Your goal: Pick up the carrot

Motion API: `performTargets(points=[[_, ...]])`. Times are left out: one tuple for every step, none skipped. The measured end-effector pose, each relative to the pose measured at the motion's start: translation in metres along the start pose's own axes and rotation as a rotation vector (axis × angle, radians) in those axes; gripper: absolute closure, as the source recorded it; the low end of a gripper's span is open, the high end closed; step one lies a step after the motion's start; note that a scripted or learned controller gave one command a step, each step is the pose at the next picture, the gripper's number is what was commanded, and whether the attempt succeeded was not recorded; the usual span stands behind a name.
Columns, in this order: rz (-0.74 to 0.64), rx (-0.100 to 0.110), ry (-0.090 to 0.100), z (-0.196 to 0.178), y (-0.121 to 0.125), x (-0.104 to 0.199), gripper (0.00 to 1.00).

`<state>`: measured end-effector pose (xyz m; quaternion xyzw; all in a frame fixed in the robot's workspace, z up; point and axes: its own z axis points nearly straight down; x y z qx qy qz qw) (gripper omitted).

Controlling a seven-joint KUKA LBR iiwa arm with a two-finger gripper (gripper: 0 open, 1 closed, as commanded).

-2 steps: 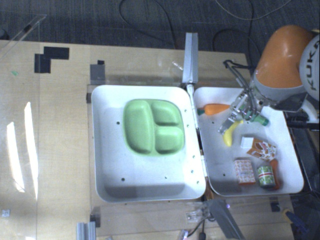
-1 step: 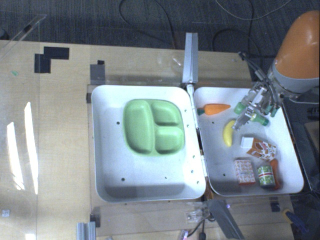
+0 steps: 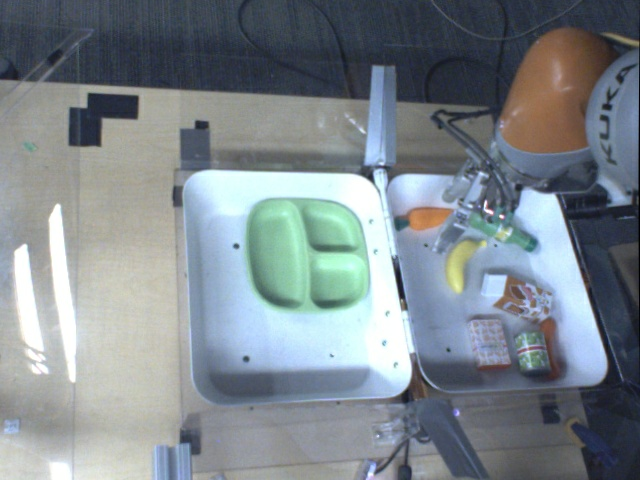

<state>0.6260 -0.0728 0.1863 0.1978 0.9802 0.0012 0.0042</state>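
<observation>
Right now my gripper (image 3: 470, 213) hangs over the right bin (image 3: 580, 368), just beside the carrot (image 3: 430, 219), which lies toward that bin's 11 o'clock corner. I cannot tell whether the gripper is spread or closed. By my reckoning the carrot is not yet lifted, so the grasp and raise remain. Room is tight: the bin wall at 9 o'clock, a banana (image 3: 458, 268) at 6 o'clock.
</observation>
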Motion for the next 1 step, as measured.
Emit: performTargets(points=[[0.006, -0.001, -0.003, 0.0688, -0.0055, -0.0176, 0.00]])
